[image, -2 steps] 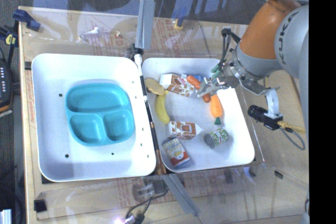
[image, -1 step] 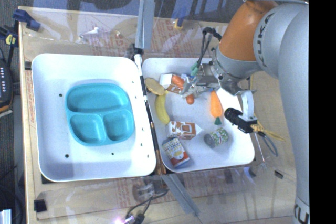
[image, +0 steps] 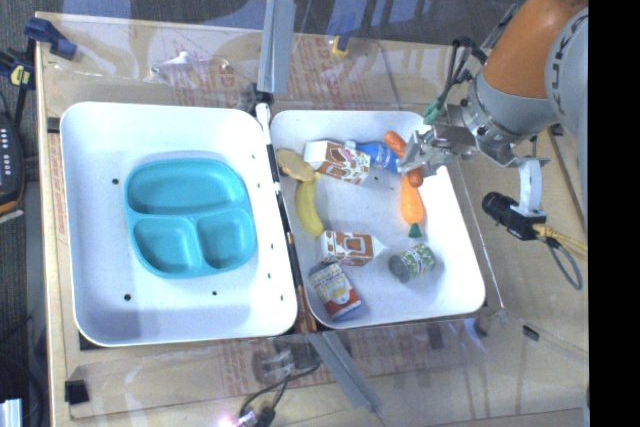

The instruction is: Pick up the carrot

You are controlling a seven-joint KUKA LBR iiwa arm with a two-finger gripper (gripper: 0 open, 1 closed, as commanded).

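On the left side of the tabletop I see the left white bin, and it carries a blue divided tray near its middle. Moving right, the right white bin lies just beside it. Along that bin's left side I have a banana, with a small carton above it. Lower down I read a second carton, and below that a can near the front wall. A darker, round can lies right of those. The carrot lies in the right part of this bin, orange body pointing up and down, green tip at its lower end. My end effector hangs just above the carrot's upper end, close to a blue bottle; I cannot tell whether it is open or closed. Farthest right, the grey arm with its orange band reaches in.
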